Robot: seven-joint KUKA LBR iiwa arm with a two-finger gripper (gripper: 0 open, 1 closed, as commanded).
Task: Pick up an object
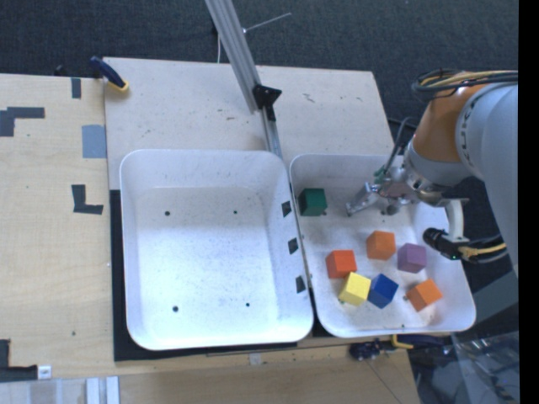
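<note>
The right bin (337,168) holds several cubes. A green cube (313,201) lies near its left wall. Lower down sit an orange cube (381,244), a red-orange cube (340,263), a purple cube (412,257), a yellow cube (354,289), a blue cube (382,290) and another orange cube (424,294). My gripper (368,199) hangs low in the upper part of this bin, right of the green cube and above the orange one. Nothing shows between its fingers.
The left bin (206,251) stands beside the right one, sharing a wall. A slanted metal pole (240,53) with a black clamp crosses above the bins. Black cables (459,247) trail at the right bin's right edge.
</note>
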